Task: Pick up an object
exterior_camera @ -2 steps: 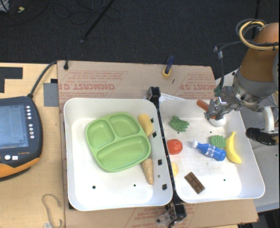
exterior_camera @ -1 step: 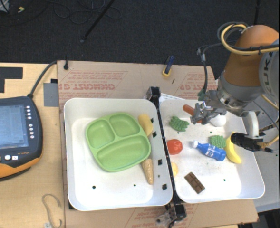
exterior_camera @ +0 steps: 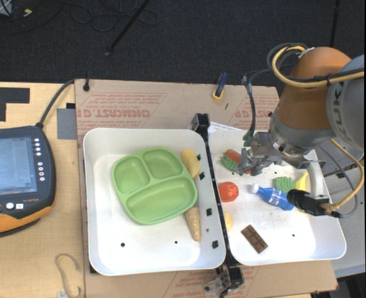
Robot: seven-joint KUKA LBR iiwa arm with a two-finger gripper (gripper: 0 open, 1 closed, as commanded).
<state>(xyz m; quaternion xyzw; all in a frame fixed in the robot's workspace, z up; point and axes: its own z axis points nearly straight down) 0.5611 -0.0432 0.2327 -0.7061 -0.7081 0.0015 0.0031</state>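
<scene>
The grey arm reached in from the right, and its gripper hung low over the far left part of the right bin. The slant of the view hid how far the gripper was open, so I cannot tell its state, and nothing could be seen held in it. Just to its left, touching it or nearly so, lay a red and green toy vegetable, close to the wall between the two bins. Nearer than that, also by the wall, sat a red tomato, and nearer again a small yellow piece lay against the wall. To the right of the tomato lay a blue bottle on its side, its white cap pointing left. Just beyond the bottle was a knobbly green toy, with a yellow toy beside it on the right. A brown chocolate bar lay alone in the near part of that bin. The left bin held a green divided plate, a banana at the plate's far right corner and a pale corn cob at its near right edge. Both bins stood on cardboard, and a handheld screen lay well to the left.
</scene>
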